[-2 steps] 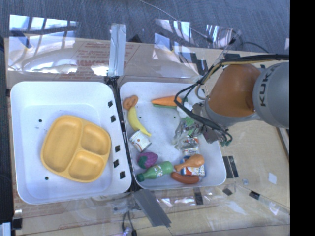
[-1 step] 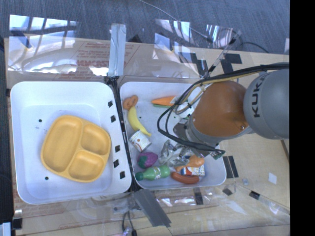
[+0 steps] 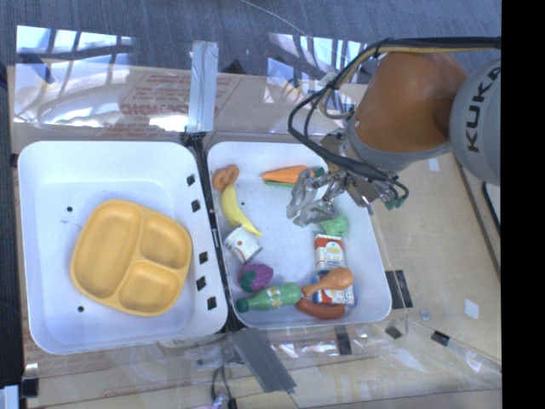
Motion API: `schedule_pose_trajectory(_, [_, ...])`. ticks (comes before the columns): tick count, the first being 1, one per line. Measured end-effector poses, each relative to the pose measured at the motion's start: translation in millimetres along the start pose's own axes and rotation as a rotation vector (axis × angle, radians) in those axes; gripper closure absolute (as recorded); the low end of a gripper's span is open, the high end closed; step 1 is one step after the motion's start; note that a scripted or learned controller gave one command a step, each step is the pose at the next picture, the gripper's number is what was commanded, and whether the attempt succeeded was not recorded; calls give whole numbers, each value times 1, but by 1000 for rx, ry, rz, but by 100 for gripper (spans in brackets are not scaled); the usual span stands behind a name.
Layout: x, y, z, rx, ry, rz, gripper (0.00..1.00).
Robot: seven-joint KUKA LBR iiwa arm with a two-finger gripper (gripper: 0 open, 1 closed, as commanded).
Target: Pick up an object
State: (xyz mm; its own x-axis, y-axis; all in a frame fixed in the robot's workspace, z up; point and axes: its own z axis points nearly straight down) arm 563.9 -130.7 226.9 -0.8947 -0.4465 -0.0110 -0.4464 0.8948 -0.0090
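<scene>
A grey arm with an orange band reaches in from the right of the frame, its pincer (image 3: pixel 308 204) low over the upper middle of the right bin (image 3: pixel 375 267). Whether the pincer is released or clenched cannot be told from this angle, and nothing shows between its tips. The nearest likely target, a toy carrot (image 3: pixel 285 175), lies just above the pincer in the frame, its long axis nearly level, the pointed orange tip toward the left, the green top toward the right. It looks like light, stiff, smooth plastic, so probably slippery; a grip across the thicker middle seems safest. A small green toy (image 3: pixel 335 225) lies just right of the pincer.
</scene>
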Motion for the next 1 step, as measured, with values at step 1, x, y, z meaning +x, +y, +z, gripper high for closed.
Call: schedule_pose_trajectory(1, [75, -28, 87, -15, 11, -428, 100])
